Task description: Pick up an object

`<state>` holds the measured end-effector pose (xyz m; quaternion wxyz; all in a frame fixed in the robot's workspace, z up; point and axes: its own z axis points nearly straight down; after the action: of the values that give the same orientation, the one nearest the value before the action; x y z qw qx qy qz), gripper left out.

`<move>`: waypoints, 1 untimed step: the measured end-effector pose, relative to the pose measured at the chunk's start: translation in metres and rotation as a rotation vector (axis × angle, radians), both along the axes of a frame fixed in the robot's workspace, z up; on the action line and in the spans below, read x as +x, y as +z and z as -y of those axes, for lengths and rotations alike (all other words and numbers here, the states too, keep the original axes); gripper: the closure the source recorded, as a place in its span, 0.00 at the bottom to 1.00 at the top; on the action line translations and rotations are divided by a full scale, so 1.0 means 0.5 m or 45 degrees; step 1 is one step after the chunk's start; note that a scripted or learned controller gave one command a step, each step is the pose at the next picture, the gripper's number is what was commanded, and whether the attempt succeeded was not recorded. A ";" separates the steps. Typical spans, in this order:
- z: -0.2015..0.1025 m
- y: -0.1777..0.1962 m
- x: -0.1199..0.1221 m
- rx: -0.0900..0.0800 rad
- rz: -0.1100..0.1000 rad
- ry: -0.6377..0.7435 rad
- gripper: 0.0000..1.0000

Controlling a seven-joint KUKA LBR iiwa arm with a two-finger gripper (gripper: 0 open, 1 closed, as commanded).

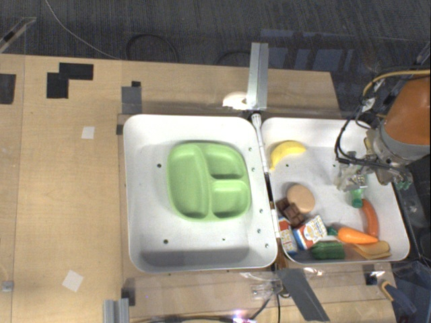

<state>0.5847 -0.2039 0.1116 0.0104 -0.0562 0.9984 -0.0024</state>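
My end effector sits right of frame; carrot lies just below it, long axis vertical. Grip state? Can't tell.

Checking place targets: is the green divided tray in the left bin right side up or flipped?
Right side up. The green tray lies flat in the left bin with its three recessed compartments facing the camera, nothing visible in them.

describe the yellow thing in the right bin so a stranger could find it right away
Start at the right bin, the one crowded with toy food. Go to its upper left corner beside the centre divider: the banana lies there alone. It is the only yellow, curved piece, set above the round tan one.
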 end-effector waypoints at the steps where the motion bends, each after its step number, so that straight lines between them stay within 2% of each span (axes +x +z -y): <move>1: 0.003 0.260 0.046 -0.009 -0.004 0.450 1.00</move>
<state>0.6076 -0.2053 0.2416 0.0089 -0.2310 0.9729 -0.0041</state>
